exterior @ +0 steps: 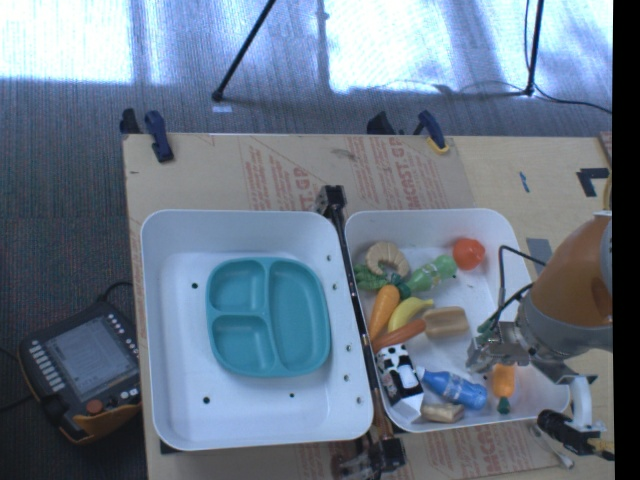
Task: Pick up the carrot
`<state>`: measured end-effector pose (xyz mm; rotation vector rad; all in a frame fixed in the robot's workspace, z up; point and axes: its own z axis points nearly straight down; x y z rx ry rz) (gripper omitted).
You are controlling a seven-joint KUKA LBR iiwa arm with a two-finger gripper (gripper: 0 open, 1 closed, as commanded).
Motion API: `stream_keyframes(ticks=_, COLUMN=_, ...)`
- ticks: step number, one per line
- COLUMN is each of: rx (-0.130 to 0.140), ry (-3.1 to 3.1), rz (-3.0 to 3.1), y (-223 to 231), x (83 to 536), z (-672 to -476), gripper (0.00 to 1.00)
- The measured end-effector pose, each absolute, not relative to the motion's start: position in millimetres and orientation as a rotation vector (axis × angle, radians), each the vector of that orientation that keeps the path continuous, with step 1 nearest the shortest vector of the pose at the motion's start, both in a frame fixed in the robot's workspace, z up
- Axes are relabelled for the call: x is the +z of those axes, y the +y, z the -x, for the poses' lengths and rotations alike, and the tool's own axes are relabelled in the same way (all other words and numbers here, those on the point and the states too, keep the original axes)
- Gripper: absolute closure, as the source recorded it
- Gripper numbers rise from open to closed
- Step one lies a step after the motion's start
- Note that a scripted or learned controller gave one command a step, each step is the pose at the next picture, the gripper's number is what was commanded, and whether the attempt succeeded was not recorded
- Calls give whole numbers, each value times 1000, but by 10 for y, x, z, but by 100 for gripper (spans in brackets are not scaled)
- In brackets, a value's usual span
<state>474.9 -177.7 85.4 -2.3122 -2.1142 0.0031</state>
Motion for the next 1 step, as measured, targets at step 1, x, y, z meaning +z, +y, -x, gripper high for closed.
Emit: stream_keyframes(ticks=1, rx=-2, ry=-2116, rz=2310, y=-1762, x=859, z=-4758, gripper=0)
